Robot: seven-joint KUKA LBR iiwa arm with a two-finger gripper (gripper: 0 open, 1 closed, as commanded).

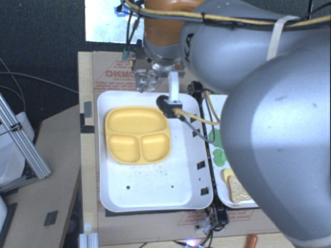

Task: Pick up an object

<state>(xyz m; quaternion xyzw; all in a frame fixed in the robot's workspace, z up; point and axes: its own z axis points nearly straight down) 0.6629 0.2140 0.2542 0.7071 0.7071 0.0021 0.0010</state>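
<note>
Nearest the camera, the right bin (243,203) shows a tan, bread-like piece (238,189) and something green (217,146) beside the arm's grey bulk. Beyond, in the left bin (155,195), lies a yellow three-compartment plate (137,134), the likeliest thing to pick. Farther still, the gripper (147,81) hangs at that bin's far rim, beyond the plate; how its jaws stand I cannot tell. Descending there, it would likely strike the rim or close on nothing.

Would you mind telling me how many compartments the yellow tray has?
3. The yellow tray, lying in the left bin, has one wide compartment along its far side and two smaller ones side by side along its near side; none looks hidden.
</note>
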